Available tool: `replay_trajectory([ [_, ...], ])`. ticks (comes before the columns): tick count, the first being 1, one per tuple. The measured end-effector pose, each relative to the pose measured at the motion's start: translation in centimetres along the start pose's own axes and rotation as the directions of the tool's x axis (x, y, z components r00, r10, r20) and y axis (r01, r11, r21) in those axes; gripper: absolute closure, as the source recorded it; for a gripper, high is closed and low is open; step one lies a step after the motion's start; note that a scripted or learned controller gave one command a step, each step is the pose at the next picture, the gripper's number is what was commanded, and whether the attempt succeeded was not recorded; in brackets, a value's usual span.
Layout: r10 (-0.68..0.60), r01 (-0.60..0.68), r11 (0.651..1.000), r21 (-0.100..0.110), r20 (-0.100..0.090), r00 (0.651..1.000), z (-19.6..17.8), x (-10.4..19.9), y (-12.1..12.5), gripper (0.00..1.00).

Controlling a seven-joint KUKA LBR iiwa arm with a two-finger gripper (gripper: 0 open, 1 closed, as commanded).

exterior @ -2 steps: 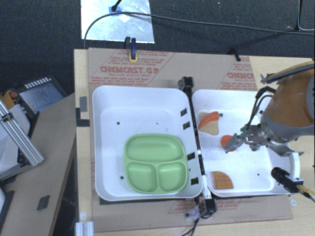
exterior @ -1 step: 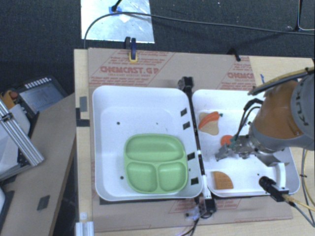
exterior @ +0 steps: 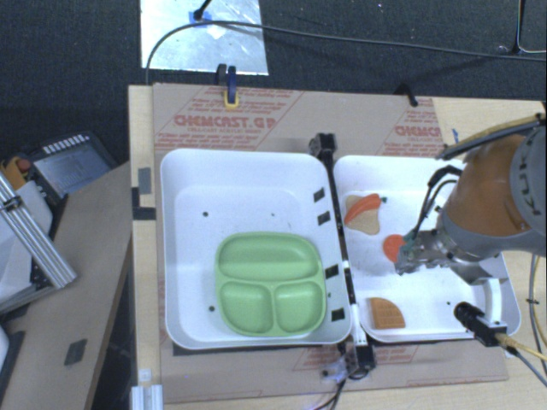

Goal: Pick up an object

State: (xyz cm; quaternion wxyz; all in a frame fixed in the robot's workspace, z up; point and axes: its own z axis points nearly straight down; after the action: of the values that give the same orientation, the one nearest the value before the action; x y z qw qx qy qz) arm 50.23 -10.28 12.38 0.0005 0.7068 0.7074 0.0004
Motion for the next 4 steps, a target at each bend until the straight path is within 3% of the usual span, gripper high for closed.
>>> replay_trajectory([
  [2,-0.003,0.003,1.0,-0.007,0.001,1.0,-9.6,-0.2,0.1,1.0],
  [4,-0.009,0.009,1.0,0.0,-0.002,1.0,-8.7,11.3,1.3,1.0],
])
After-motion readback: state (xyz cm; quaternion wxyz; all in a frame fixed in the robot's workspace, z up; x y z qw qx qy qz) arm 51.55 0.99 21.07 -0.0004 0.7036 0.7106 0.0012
